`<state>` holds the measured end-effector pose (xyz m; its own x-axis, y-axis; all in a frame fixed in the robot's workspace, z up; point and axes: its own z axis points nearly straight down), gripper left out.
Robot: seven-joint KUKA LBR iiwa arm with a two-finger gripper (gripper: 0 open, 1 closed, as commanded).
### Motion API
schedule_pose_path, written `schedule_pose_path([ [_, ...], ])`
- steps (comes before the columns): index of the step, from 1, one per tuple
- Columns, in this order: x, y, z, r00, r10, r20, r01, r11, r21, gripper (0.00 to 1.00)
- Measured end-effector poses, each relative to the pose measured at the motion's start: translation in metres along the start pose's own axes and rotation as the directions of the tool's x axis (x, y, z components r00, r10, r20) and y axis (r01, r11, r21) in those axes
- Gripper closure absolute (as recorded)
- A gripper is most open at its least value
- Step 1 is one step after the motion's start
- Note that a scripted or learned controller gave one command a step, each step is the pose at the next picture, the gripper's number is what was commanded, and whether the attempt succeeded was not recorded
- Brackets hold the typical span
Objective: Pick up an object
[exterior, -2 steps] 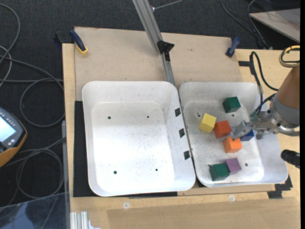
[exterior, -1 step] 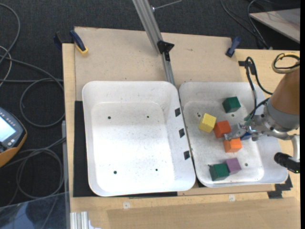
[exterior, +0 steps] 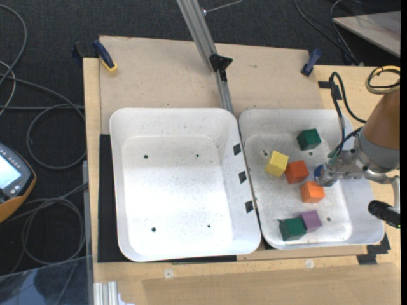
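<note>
The right bin (exterior: 273, 122) holds several small blocks. A dark green block (exterior: 309, 138) lies toward the back, with a yellow block (exterior: 277, 163) and a red-orange block (exterior: 296, 171) side by side in the middle. An orange block (exterior: 312, 192) sits just in front of them. A purple block (exterior: 311, 220) and a second green block (exterior: 293, 228) lie at the front. My gripper (exterior: 327, 175) reaches in from the right and hangs low, just right of the red-orange block and above the orange one. A small blue piece (exterior: 319, 169) shows at its tip.
The left bin (exterior: 127, 122) stands beside the right one, with black clips along the shared wall (exterior: 242, 176). A slanted metal pole (exterior: 202, 37) rises behind the bins. Blue clamps (exterior: 311, 62) hold the board's back corners. Cables trail at the right edge.
</note>
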<state>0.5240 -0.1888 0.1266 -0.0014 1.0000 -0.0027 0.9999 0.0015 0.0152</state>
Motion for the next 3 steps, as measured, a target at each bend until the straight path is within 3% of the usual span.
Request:
schedule_pose_path([
  [2, -0.001, -0.001, -0.116, 1.0, -0.001, 0.0, 0.001, 1.0, 0.007, 1.0],
  [3, -0.001, -0.001, -0.109, 1.0, 0.0, -0.002, 0.0, 1.0, 0.016, 1.0],
])
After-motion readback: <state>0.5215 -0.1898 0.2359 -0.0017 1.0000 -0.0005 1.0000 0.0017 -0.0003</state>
